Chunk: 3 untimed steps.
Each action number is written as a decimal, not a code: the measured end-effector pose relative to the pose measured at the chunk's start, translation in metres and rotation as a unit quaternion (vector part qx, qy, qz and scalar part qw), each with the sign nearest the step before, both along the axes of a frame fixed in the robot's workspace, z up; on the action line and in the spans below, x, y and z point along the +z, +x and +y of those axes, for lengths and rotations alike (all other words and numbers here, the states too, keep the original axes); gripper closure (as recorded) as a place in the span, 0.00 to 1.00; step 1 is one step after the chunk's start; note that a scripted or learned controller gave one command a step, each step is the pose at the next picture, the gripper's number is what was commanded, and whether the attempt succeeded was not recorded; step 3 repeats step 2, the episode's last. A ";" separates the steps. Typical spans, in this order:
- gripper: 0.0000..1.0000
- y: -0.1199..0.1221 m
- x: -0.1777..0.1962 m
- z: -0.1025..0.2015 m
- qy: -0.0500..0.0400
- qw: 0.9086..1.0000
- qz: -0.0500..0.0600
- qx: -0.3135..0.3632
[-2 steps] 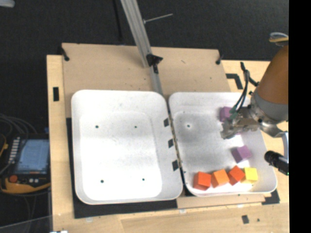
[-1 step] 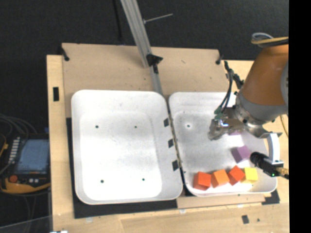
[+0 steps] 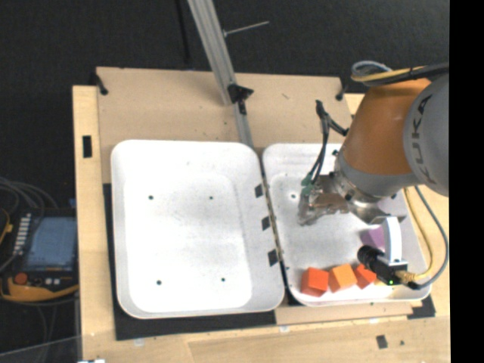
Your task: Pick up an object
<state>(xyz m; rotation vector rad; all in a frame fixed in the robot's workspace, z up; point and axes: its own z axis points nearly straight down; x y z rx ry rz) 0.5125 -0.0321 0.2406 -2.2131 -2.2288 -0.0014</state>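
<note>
Three orange blocks [image 3: 336, 278] sit along right bin [image 3: 283, 161] near edge; my gripper [image 3: 311, 209] hangs well above them over bare floor. Cannot tell its state. Risk: closing on nothing.

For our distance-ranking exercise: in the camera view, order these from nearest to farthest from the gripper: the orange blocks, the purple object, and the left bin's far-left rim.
Measured from the gripper:
1. Purple object, to its right.
2. Orange blocks, along the right bin's front edge.
3. Left bin's far-left rim, across the bench.

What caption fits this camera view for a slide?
KUKA arm's hand low over right bin, apart from orange blocks at its near edge.
</note>
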 end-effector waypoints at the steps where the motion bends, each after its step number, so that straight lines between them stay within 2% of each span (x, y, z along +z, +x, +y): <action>1: 1.00 0.005 -0.009 0.058 0.000 1.000 0.001 0.000; 2: 1.00 0.008 0.001 0.115 0.001 1.000 0.000 0.001; 3: 1.00 0.008 0.001 0.115 0.001 1.000 0.000 0.001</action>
